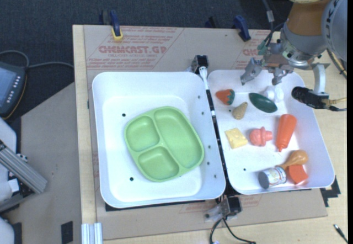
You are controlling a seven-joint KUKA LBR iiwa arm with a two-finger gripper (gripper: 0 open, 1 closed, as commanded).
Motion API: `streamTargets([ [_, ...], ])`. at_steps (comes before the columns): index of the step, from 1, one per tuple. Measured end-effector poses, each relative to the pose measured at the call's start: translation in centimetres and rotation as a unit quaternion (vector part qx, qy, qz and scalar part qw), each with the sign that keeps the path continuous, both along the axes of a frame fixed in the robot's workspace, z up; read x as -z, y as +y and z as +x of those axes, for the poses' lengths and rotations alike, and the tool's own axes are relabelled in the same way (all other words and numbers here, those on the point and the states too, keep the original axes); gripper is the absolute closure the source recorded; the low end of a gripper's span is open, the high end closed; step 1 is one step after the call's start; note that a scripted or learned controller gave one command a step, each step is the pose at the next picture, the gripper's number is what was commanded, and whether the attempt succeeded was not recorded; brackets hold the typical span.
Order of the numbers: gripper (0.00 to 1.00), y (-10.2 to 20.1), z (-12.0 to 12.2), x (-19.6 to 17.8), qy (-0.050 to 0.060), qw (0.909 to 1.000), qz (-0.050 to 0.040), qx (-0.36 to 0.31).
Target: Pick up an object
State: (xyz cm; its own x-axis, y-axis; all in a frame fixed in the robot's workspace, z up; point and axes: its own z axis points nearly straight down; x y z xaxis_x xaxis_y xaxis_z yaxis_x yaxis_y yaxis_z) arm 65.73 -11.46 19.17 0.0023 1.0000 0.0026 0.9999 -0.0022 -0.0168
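My gripper (262,77) hangs open over the far edge of the right bin (325,152), with nothing between its fingers. Just below it lie a dark green oval piece (262,102) and a small white piece (271,94). To their left sit a red strawberry (224,95) and a tan lump (239,109). Further forward are a yellow cheese wedge (236,138), a pink toy (260,136) and an orange carrot (285,131). At the near end lie a silver can (272,176), a tan pear shape (295,158) and a red-orange block (298,174).
The left bin (107,99) holds a green three-compartment tray (162,142). A black divider strip (212,121) runs between the bins. A black cylinder (309,97) juts in at the right bin's far right rim. Blue clamps (240,27) stand at the board's back edge.
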Motion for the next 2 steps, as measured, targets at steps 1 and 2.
streamTargets([
  [1,0.00,0.0,0.3,-1.0,-0.008,1.0000,-0.0010,-0.001],
  [2,0.00,1.0,0.7,4.6,-0.006,1.0000,-0.0007,-0.002],
])
